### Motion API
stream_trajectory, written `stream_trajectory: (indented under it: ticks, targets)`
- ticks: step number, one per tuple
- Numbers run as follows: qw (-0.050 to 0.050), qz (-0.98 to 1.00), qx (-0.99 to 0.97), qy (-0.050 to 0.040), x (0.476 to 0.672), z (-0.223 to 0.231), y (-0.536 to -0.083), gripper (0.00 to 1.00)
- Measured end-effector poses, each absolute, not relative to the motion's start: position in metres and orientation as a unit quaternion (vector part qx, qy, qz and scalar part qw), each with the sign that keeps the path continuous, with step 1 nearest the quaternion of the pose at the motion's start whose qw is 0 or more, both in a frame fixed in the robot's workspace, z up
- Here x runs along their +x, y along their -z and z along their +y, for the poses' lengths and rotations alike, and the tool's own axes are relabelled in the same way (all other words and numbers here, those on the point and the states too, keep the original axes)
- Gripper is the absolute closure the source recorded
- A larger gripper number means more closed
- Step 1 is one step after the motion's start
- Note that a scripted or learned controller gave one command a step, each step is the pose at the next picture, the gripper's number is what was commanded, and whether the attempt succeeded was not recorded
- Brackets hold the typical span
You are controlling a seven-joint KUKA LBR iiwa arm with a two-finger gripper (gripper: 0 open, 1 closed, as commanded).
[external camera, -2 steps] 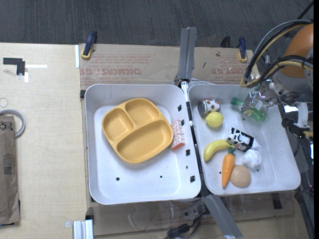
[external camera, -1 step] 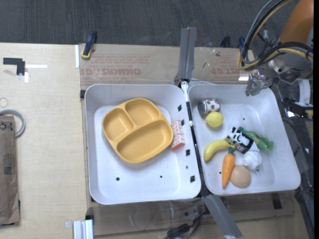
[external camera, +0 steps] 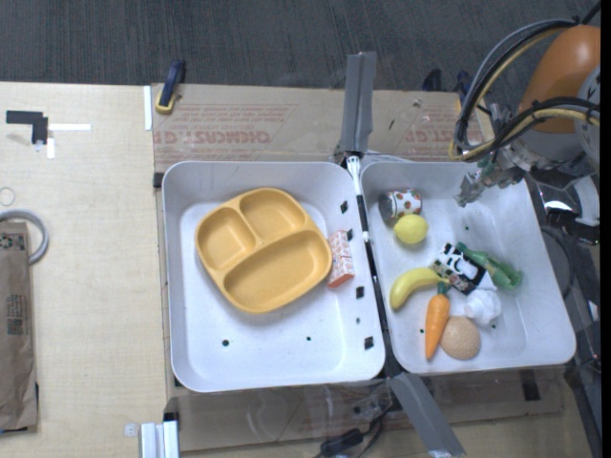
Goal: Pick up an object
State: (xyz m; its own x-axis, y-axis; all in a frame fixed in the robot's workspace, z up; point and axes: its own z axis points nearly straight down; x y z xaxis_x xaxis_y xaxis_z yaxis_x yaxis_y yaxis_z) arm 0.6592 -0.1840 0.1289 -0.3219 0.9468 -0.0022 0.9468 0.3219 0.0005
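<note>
**Mia:** Where is the end effector (external camera: 470, 191)?

**Sam:** Up at about one o'clock in the right bin (external camera: 549, 346), near the back wall. I cannot tell if it is open or closed, and nothing hangs from it.

**Mia:** What is closest?

**Sam:** Bare white floor. Then, toward nine o'clock from it, a little spotted cup (external camera: 403, 203) on its side, touching a yellow lemon (external camera: 410, 230).

**Mia:** And farther out?

**Sam:** A pile toward six o'clock — a banana (external camera: 412, 285), a carrot (external camera: 435, 322), a tan ball (external camera: 460, 338), a black-and-white toy (external camera: 462, 269), a green thing (external camera: 495, 268) and something white (external camera: 481, 306). They all crowd together.

**Mia:** What could go wrong?

**Sam:** I think it could come down on bare floor and grab air. In the pile it might bump two toys — one could slip away. The round lemon may roll.

**Mia:** And the left bin (external camera: 181, 351)?

**Sam:** A yellow plate (external camera: 264, 249) and a small orange box (external camera: 341, 258) at its three o'clock, well apart from the end effector.
</note>
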Motion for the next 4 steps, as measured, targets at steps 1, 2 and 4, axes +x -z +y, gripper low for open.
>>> stream_trajectory:
  ticks: [1,2,4]
  targets:
    - [0.001,0.813,0.582,0.0004,0.659,-0.184,-0.129,0.0]
    - [0.001,0.832,0.555,0.0002,0.593,-0.144,-0.155,0.0]
    - [0.001,0.816,0.578,0.0006,0.528,-0.174,-0.156,0.0]
